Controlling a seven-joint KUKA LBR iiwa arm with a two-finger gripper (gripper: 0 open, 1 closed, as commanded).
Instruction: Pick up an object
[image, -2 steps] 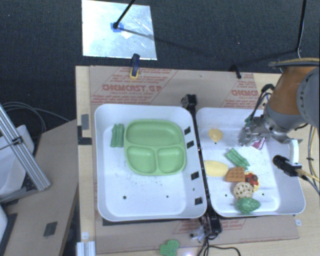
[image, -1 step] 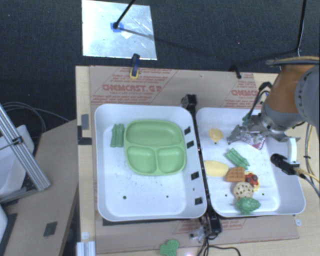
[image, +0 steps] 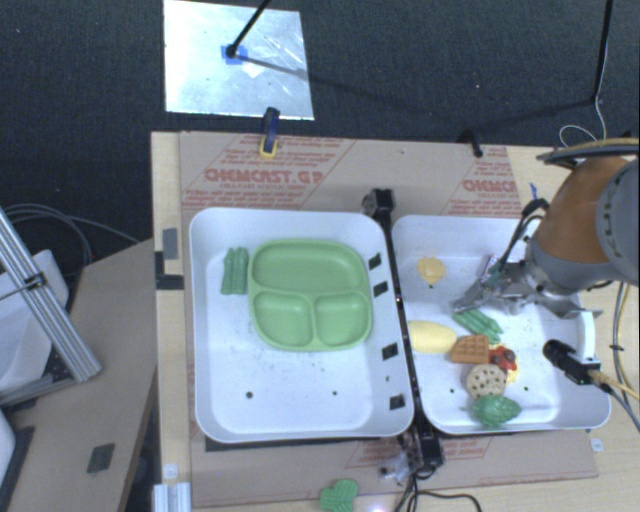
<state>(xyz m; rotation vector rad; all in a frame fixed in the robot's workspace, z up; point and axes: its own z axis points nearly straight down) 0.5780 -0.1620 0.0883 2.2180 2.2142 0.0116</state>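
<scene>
- Presently the grey arm's two-finger gripper (image: 478, 297) sits low in the right-hand white bin (image: 570, 405), its metal tips slanting down toward the bin floor.
- Gripper state: the tips look narrow and close together, but the view is too small to settle it; I cannot tell whether they are parted or closed, and nothing is visible between them.
- Nearest candidate: a green bean-pod toy (image: 480, 322), lying on the bin floor just below and beside the tips, apparently free of them.
- Other items in the same bin: a small yellow lump (image: 431, 269) to the upper left, well apart from the rest; a pale yellow oval piece (image: 431, 337) against the dividing wall; an orange waffle-like piece (image: 469, 350); a round speckled cookie (image: 485, 380); a leafy green piece (image: 494, 408).
- Left-hand white bin (image: 215, 400) holds a green three-compartment plastic tray (image: 308, 295) and a green stalk bundle (image: 234, 271).
- Risk, in my judgement: the pod is thin and flat, so the tips may close above it or nudge it aside.
- Further risk: the pod, oval and waffle piece lie close together, so a descent slightly off target could jostle the neighbours or catch two at once.
- A slanted approach could also scrape the bin floor and skid the pod away.
</scene>
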